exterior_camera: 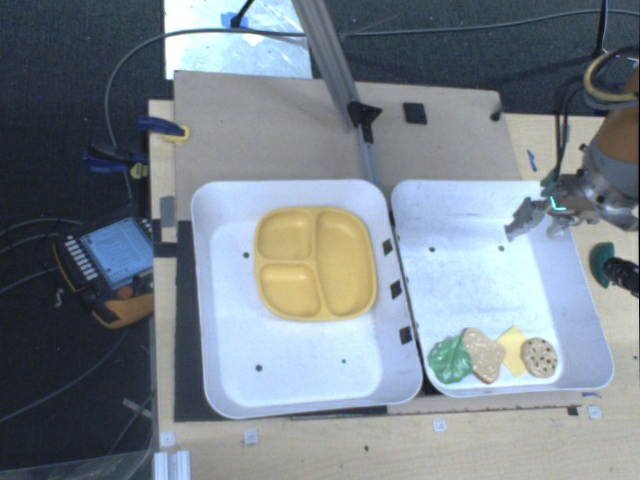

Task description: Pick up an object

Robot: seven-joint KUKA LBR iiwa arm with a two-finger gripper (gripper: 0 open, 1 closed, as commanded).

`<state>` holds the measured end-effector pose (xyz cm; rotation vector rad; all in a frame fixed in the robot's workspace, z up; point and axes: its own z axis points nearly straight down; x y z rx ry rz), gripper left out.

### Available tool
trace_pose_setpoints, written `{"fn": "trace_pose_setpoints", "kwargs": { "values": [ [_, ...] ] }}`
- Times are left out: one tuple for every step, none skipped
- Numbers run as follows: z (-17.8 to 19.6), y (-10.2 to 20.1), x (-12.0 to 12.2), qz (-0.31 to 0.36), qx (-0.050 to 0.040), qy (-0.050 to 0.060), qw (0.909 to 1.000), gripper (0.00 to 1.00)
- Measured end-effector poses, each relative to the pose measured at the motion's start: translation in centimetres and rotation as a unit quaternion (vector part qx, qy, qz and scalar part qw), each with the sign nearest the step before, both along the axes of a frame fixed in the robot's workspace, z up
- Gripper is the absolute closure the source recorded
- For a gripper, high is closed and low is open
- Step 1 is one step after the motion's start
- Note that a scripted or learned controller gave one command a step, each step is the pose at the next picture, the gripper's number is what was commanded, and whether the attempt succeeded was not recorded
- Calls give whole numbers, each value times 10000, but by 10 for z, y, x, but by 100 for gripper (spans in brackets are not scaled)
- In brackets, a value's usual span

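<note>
Toy foods (493, 356) clustered, yellow plate (315, 264) apart

Overhead view of the work area. A pale wooden counter (300, 133) carries a brown board, set on a dark speckled floor (70, 48). A reflective silver sheet (235, 28) lies on the floor beyond the counter's far edge. A grey metal pole (325, 43) slants across it. Cables (130, 63) loop over the floor beside a blue-and-orange handheld device (110, 268). Blue clamps (150, 128) grip the counter's left edge.
</note>
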<state>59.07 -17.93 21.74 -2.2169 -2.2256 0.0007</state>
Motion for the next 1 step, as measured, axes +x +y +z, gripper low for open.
{"fn": "trace_pose_setpoints", "kwargs": {
  "values": [
    [1,0,1,2,-3,-12,10000,0]
  ]
}}
